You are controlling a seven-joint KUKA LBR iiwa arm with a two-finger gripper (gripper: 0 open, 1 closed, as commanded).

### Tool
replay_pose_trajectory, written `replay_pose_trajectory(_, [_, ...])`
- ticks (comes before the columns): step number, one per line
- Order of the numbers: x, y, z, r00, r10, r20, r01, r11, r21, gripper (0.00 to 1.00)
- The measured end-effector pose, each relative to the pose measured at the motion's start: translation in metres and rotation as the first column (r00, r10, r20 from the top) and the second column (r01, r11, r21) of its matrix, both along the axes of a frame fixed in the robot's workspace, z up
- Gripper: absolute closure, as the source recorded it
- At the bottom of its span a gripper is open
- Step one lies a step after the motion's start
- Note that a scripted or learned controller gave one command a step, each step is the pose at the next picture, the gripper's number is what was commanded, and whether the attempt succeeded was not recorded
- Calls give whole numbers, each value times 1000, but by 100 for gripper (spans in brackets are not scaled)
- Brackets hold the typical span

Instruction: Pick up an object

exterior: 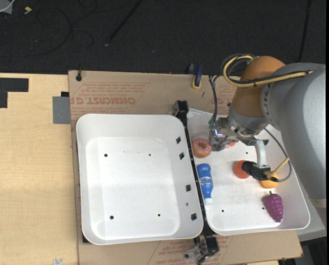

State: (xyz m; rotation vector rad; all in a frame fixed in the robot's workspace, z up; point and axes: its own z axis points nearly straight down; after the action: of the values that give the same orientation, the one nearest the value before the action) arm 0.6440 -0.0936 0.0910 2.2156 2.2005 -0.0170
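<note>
1. At the far left I see the pale bench [26, 175]. A brown cardboard sheet [126, 90] lies on it under both bins.
2. The left bin [131, 186] sits on that sheet. Its right wall meets the right bin [236, 217] along a row of black clips [181, 156].
3. Just inside the right bin's left wall lies a blue bottle [204, 181], flat on its side. Its long axis runs from the far side to the near side, parallel with that wall, and its white tip points to the near edge. The wall crowds it on the left.
4. Just beyond the bottle's far end is a pink ring [201, 146], lying flat with its hole facing up. It is round, so it has no long axis. It sits between the bin's left wall and the gripper.
5. The gripper [221, 141] hangs just to the right of the ring. I cannot tell whether it is wide or narrow, nor whether it touches the ring.
6. Further right, mid-bin, is a red-orange piece [240, 169], partly covered by robot hardware. A smaller orange piece [269, 184] lies near it, slightly closer to the near edge.
7. A purple grape bunch [273, 207] lies by the bin's near right corner, well apart from the gripper. Its long axis runs far to near, slightly tilted, and its narrower end points toward that corner.
8. The grey arm [297, 109], with its orange band, covers the bin's far right part.
</note>
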Motion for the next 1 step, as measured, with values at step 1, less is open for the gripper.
replay_pose_trajectory(1, [0, 0, 0, 1000, -1, 0, 1, 1000, 1, 100])
